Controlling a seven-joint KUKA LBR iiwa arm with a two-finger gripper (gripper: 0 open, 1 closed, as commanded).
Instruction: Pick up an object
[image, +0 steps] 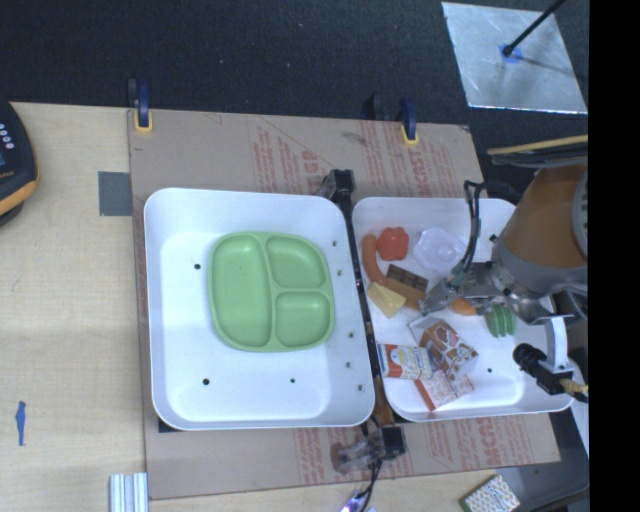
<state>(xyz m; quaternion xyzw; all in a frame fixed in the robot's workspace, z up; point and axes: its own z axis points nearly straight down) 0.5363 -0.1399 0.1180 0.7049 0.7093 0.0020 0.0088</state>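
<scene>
Over the right bin (400, 212), I am bringing my gripper (447, 296) down among the clutter; its grasp I cannot tell. Best done: settling on one item, descending square, avoiding neighbours. Candidates lying near it: yellow wedge (386, 297), brown bar (407, 280), printed packet (449, 349). Left bin (180, 390): green plate (270, 291).

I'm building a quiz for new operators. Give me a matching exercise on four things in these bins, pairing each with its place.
Things:
1. green divided plate
2. red pepper-shaped toy
3. yellow cheese-like wedge
4. printed snack packet

Places:
A. right bin, far end
B. left bin, middle
C. right bin, near end
D. right bin, by its left wall

Pairs: 1-B, 2-A, 3-D, 4-C
</scene>
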